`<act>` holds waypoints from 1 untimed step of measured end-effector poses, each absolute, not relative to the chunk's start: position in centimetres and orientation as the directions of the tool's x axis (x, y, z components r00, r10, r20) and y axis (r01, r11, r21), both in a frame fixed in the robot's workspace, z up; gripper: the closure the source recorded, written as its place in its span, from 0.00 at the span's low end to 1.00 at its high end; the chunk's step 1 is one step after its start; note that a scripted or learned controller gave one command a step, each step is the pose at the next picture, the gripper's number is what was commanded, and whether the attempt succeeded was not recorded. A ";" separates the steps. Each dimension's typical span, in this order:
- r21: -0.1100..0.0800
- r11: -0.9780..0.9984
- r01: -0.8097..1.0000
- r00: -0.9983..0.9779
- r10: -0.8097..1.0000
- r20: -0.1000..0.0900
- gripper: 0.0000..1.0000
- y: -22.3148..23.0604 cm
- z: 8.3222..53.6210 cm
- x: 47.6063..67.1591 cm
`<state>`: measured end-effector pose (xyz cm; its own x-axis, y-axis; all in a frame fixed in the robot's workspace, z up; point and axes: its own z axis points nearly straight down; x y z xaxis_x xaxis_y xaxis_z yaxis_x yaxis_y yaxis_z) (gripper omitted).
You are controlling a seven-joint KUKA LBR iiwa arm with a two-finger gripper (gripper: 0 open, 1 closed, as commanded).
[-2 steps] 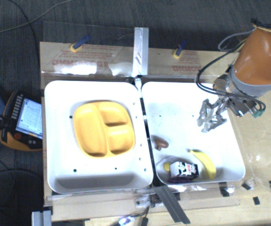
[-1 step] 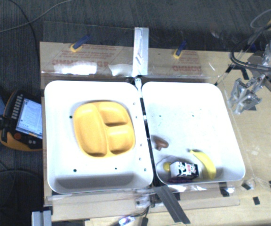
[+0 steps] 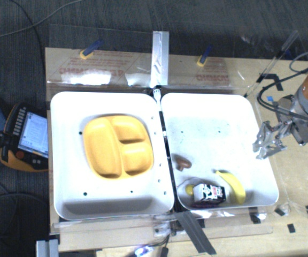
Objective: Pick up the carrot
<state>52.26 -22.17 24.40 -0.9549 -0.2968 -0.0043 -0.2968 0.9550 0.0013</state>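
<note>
Over the outer rim of the right-hand bin (image 3: pixel 250 106) hangs my tool (image 3: pixel 267 141), and I cannot tell from this slant whether it is open or closed; nothing shows in its grip. The carrot (image 3: pixel 182 163), as I judge the small brownish-orange piece to be, lies well apart from my tool, across the bin floor and close to the wall shared with the other bin.

That wall is my main worry: the carrot sits so near it that my tool could strike the wall on the way down, or nudge the piece against it and close on nothing. The piece is small and low, so a slightly high grasp would likely slip off. Between my tool and the carrot, off to the near side, lie a banana (image 3: pixel 234 186) and a small black-and-white carton (image 3: pixel 207 193); a low sweep could catch them.

The surface (image 3: pixel 239 71) is pale wood with a clear sheet clipped along its far edge. Beyond the carrot from my tool, the second bin (image 3: pixel 63 197) holds a yellow divided plate (image 3: pixel 119 146). Dark carpet (image 3: pixel 197 9) surrounds everything, with cables and a handheld controller (image 3: pixel 28 138) past that bin.
</note>
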 end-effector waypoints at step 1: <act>0.001 0.955 -0.297 -0.955 -0.297 -0.005 0.00 -22.2 24.4 52.3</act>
